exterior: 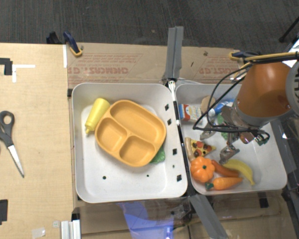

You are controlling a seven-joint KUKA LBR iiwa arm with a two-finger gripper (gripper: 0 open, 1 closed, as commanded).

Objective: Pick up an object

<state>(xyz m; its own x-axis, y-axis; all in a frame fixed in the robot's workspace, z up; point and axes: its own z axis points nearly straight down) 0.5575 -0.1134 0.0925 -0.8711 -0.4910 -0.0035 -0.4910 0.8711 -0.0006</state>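
Observation:
My gripper hangs low inside the right bin, beneath the orange wrist band. Its fingers stand slightly apart with nothing seen between them, just above a yellow banana. Two orange carrots lie beside the banana, and a small orange pumpkin sits at the bin's front left. A pizza slice toy lies left of the gripper. A red-and-white carton and a blue-and-white item lie at the back, partly hidden by the arm.
The left bin holds an orange divided plate, a yellow bottle along its left side and a green item peeking from under the plate. Scissors lie on the bench at far left.

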